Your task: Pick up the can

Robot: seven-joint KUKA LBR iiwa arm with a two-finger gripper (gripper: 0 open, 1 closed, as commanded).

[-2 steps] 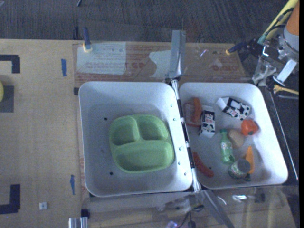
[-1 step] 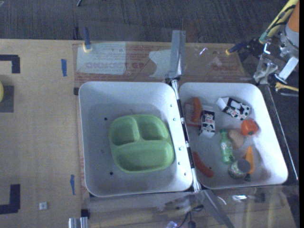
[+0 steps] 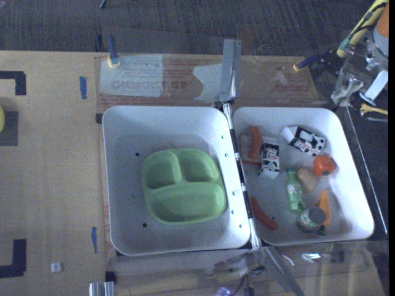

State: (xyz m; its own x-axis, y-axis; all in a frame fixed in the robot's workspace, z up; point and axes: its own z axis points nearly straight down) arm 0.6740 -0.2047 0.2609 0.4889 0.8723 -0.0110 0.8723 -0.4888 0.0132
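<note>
Can (image 3: 311, 219) sits lower right in the right bin (image 3: 352, 142) beside a carrot (image 3: 324, 206) and green bottle (image 3: 294, 192); gripper (image 3: 353, 89) at upper right, jaws' state can't tell.

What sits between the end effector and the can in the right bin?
Nothing lies directly over the can, so from above it is open. The end effector is beyond the right bin's far right corner. An orange carrot touches the can's right side and a green bottle crowds its left, leaving tight room.
</note>
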